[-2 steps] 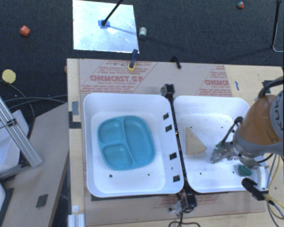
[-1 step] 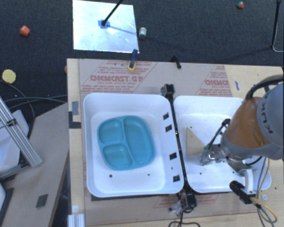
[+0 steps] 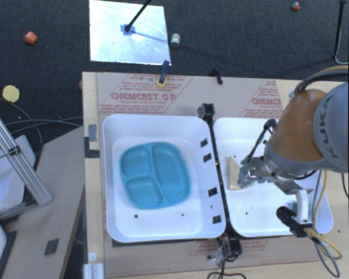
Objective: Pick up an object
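The gripper (image 3: 244, 178) is lowered into the right bin (image 3: 240, 218), placed right at a pale tan block (image 3: 233, 173) lying near that bin's left wall (the likely pick target). Whether the block is actually grasped cannot be told. A blue divided plate (image 3: 155, 175) is seen in the left bin (image 3: 117, 220), well apart, untouched.

floor: dark carpet (image 3: 49, 16) | bench top: brown board printed CHEMCAST (image 3: 143, 97) | shiny metal sheet (image 3: 128, 32) on floor beyond bench | red ball (image 3: 30, 37), yellow ball (image 3: 10, 93) at left | aluminium rail (image 3: 22, 169) lower left
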Robot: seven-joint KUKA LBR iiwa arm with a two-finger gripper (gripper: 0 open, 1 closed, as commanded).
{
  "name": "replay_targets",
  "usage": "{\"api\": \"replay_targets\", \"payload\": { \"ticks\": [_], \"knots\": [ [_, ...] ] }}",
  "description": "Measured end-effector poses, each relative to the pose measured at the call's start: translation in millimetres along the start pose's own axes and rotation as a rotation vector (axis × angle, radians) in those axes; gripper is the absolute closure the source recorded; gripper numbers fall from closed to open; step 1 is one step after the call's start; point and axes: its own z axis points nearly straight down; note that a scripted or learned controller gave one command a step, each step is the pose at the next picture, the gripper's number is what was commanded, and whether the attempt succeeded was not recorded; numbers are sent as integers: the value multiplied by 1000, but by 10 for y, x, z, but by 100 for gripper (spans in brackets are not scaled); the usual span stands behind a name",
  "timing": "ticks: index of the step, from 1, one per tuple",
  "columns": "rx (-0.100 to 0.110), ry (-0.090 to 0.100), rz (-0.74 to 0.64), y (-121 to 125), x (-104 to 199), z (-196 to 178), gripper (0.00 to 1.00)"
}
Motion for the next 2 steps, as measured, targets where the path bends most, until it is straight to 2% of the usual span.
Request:
{"api": "replay_targets", "payload": {
  "ticks": [1, 2],
  "knots": [
    [4, 0, 1, 0, 658, -518, 100],
    [4, -1, 4, 8, 1013, -1218, 100]
  ]
}}
